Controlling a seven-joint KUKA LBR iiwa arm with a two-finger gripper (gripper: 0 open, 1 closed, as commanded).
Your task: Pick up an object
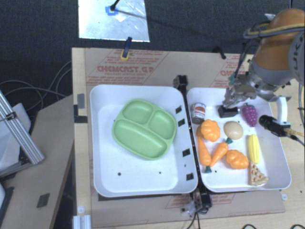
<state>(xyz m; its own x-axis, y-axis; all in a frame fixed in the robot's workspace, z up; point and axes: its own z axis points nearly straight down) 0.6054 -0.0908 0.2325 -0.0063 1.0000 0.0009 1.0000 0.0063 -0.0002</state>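
Hovering low over the back of the right shallow white plastic bin, the grey arm's tool hangs just beside a bunch of purple toy grapes.

The tool's dark tip sits near the bin floor, between a small red-labelled toy can and the grapes; whether it is spread or pressed together I cannot tell, and nothing shows pinched in it. In front of it lie an orange toy pumpkin, a beige toy egg, two orange toy carrots, a yellow toy corn cob, a second orange toy vegetable and a toy pizza slice. The left shallow white plastic bin holds a pale green divided plastic plate. Both bins rest side by side on the cardboard-covered table.
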